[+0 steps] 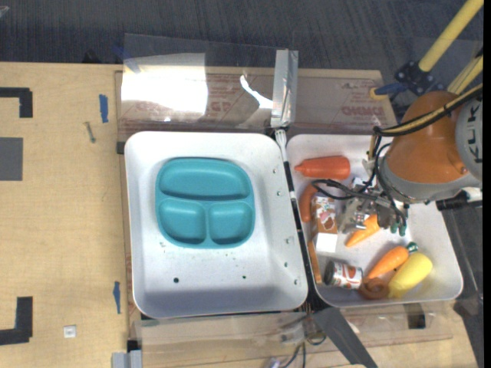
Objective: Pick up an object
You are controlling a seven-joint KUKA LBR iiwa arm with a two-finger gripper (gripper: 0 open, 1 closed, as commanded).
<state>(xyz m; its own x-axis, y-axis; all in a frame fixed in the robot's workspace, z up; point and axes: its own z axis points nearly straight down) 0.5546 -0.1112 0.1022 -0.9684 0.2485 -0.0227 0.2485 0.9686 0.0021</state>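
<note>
I see the gripper [367,217] low in the right bin [453,282], over a small carrot [362,234] (jaw state: I can't tell).

Even, bright overhead light fills the scene. Strong white glare washes out the clear plastic sheet [165,90] behind the left bin [146,282]. Shadows are soft and short beneath the bins' rims. Focus is mildly soft overall, with small items in the right bin [449,282] slightly blurred.
</note>
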